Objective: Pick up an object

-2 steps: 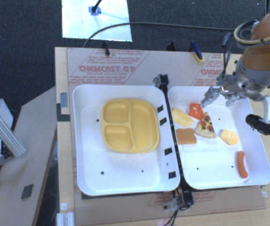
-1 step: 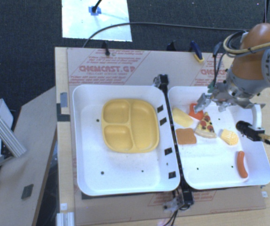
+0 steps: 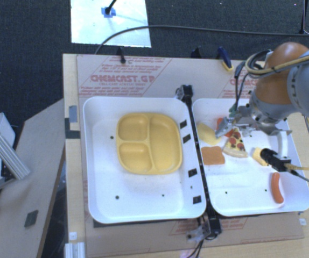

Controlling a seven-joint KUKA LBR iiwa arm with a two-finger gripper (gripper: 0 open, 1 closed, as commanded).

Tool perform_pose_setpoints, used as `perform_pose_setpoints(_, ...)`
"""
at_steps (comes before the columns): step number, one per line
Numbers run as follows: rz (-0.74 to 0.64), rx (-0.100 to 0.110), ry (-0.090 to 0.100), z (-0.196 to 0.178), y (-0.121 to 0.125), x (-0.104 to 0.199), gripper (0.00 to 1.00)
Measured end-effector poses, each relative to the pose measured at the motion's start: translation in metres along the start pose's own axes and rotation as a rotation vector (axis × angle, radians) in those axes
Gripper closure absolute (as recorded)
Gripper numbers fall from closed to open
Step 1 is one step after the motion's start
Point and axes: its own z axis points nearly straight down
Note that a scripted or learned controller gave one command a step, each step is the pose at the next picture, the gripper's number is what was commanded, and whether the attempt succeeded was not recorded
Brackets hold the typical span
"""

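Two white bins sit side by side on the bench. Over the right bin point(image 3: 300, 198) hangs my pincer point(image 3: 227, 127); I cannot tell its state. Just at its five o'clock lies the pizza slice point(image 3: 234, 143), my likeliest target: light, flat, probably rigid plastic, best pinched across its edges. Toast point(image 3: 212, 156) lies at seven o'clock, a sausage point(image 3: 276, 188) farther off at four.

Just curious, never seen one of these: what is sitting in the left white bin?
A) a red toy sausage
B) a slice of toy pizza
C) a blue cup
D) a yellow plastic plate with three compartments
D: the yellow plastic plate with three compartments lies in the left white bin; the toy food is in the right bin.
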Motion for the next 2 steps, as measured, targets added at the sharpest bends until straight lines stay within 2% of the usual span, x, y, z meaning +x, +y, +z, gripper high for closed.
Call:
perform_pose_setpoints(1, 0.0, -0.006, -0.002, -0.014, 0.002, -0.001, 1.0)
perform_pose_setpoints(2, -0.002, -0.009, -0.002, -0.077, 0.006, -0.006, 1.0)
